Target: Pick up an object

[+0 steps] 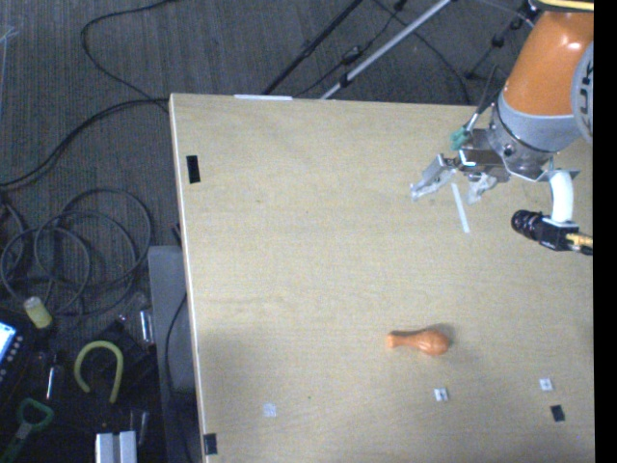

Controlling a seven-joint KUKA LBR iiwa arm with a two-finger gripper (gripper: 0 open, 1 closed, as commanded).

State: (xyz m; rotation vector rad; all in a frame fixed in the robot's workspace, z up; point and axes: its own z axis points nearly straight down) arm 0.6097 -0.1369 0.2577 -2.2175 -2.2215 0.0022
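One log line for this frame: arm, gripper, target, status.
arm: over bench top, upper right | gripper: open, nothing between fingers | target: orange object, lying below gripper, apart | status: not picked

Robotics lab, grey carpet w/ loose cables point(77, 230), tripod legs point(405, 27), plywood bench point(318, 258)

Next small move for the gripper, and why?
Probably bring the gripper toward the camera, over the orange pear-shaped object. The open fingers hold nothing, and the object lies apart from them on the wooden surface, nearer the front edge.
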